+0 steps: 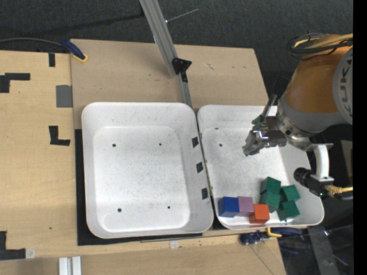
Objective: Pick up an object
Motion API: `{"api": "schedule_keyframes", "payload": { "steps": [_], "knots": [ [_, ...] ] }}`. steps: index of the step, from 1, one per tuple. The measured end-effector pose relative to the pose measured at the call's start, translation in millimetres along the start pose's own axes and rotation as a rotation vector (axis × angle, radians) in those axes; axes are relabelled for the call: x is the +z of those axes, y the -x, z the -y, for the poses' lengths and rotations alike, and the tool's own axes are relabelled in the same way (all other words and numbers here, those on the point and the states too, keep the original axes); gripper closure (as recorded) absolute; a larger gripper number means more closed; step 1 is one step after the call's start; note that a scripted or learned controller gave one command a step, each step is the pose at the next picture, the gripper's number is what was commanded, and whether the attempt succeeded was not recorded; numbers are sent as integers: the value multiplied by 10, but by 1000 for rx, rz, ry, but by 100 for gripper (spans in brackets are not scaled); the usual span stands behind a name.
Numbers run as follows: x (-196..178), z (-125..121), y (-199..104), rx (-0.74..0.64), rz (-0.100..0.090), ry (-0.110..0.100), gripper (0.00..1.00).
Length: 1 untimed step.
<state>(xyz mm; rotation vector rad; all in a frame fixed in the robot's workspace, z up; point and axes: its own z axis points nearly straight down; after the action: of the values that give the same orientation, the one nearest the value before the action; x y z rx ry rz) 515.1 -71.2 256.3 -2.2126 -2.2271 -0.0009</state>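
The gripper (252, 146) hangs over the middle of the right bin (229, 119), with nothing between its fingers, and from this angle I cannot tell whether the jaws stand apart or together. The things worth picking are all down in that bin's near corner: a blue block (229, 205) touching a pale purple block (245, 204), an orange block (261, 212) just beside them, and a cluster of green blocks (280, 196) heaped toward the right wall.

They look like small, rigid toy blocks, probably light, with flat faces that should take a squeeze across opposite sides without giving. The blue one has the freest outer face (the purple neighbour crowds its other side, mind). The greens lie jumbled and tilted, a harder grab.

The left bin (92, 153) shows only a speckled floor.
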Motion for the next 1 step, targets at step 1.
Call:
{"api": "schedule_keyframes", "payload": {
  "steps": [1],
  "knots": [
    [107, -37, -540, 0, 0, -1, 100]
  ]
}}
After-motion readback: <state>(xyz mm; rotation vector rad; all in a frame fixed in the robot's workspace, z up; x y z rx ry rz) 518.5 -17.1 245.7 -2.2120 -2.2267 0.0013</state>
